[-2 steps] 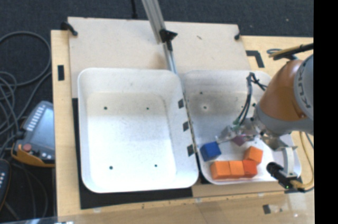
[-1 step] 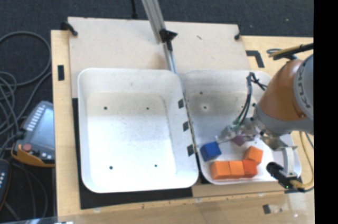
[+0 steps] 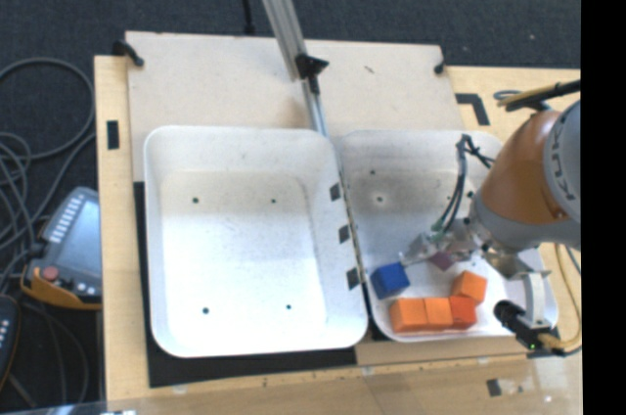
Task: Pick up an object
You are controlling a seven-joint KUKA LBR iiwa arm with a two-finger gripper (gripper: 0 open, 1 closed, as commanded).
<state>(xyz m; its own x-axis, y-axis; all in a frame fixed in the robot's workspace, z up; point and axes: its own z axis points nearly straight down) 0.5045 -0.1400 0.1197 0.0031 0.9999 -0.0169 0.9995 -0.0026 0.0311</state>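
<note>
Camera view recorded the two-finger gripper (image 3: 442, 252) low in the right-hand shallow white bin (image 3: 391, 159); whether it was released or clenched could not be told. A small blue cube (image 3: 389, 280) was noted near it, down-left. A long orange block (image 3: 432, 313), its axis left-right, lay below, beside a small orange cube (image 3: 470, 287).

arm (image 3: 533, 183): enters from right, orange band above wrist, bent down steeply | end effector (image 3: 440, 252): low, pointing left | finger state: unclear
</note>
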